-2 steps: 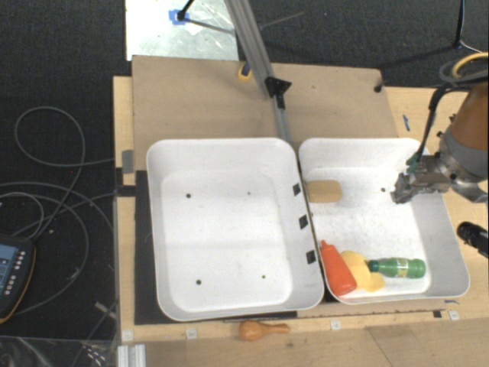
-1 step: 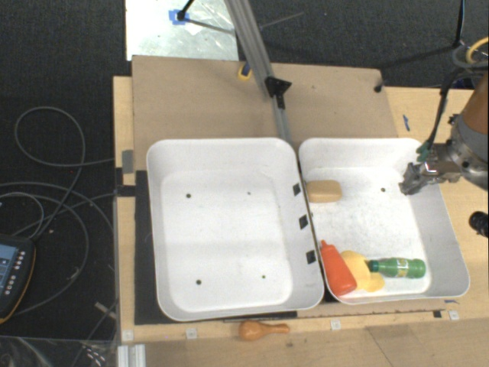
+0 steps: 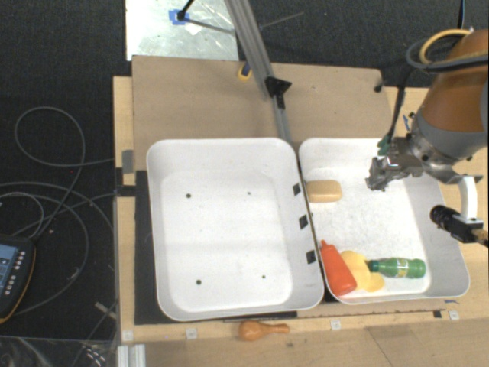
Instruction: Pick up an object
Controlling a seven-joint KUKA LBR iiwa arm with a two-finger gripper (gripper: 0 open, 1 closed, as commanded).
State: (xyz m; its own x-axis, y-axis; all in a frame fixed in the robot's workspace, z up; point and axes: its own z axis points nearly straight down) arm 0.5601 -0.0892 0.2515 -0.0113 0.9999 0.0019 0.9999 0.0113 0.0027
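Nearest, against the right bin's [image 3: 458, 281] front wall, lie an orange bottle [image 3: 337, 269], a yellow piece [image 3: 361, 270] and a green bottle [image 3: 397, 267]; farther back sits a tan block [image 3: 324, 191]; the gripper [image 3: 377, 176] hangs beyond, nothing between its fingers

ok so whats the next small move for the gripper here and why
Probably shift toward the tan block and then lower. The gripper hangs over bare floor in the right bin, with nothing between its fingers. The block lies alone by the bin's left wall, while the orange bottle, yellow toy and green bottle crowd together at the near edge.
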